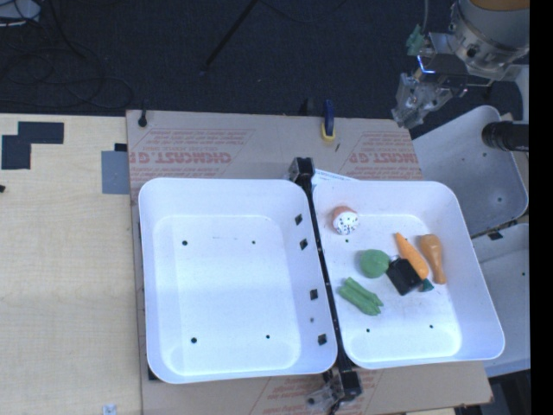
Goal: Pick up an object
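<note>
Gripper [421, 93] hangs high beyond the far edge of the right bin [471, 335], well apart from everything in it; whether it is open or closed I cannot tell. Nothing is picked yet (this looks like the approach step). The carrot [411, 255], green ball [374, 263] and dotted ball [346, 221] lie there, so next comes descending over one.

You have two bins side by side: the left bin [225, 353] and the right bin [467, 335]. In the right one, a ball [346, 221] sits toward the back, a round piece [374, 263] beside a block [403, 277], with a pod [360, 296] in front.
</note>
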